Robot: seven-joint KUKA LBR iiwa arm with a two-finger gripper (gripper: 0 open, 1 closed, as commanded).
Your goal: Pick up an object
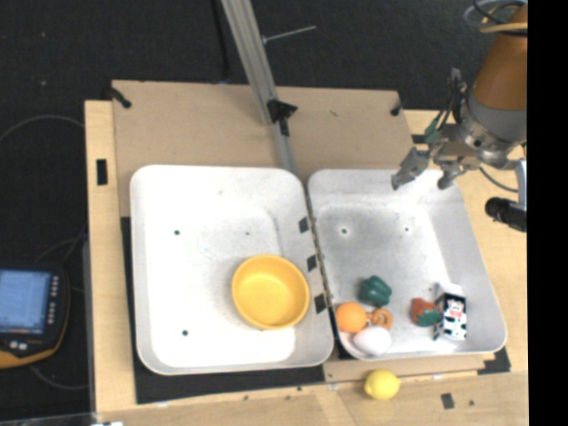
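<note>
The gripper [427, 175] hangs with its two fingers spread apart and nothing between them, over the far right corner of the right bin [355, 204]. Nearest to it in that bin, toward the front, lies a green object [375, 288]. Beyond that, along the bin's front edge, sit a red-and-green object [424, 311], a small black-and-white carton [452, 316], an orange ball [351, 317] and a white egg-shaped object [374, 340]. Farther still, a yellow lemon [382, 384] rests on the counter [231, 131]. Farthest, a yellow bowl [270, 291] stands in the left bin [191, 211].
</note>
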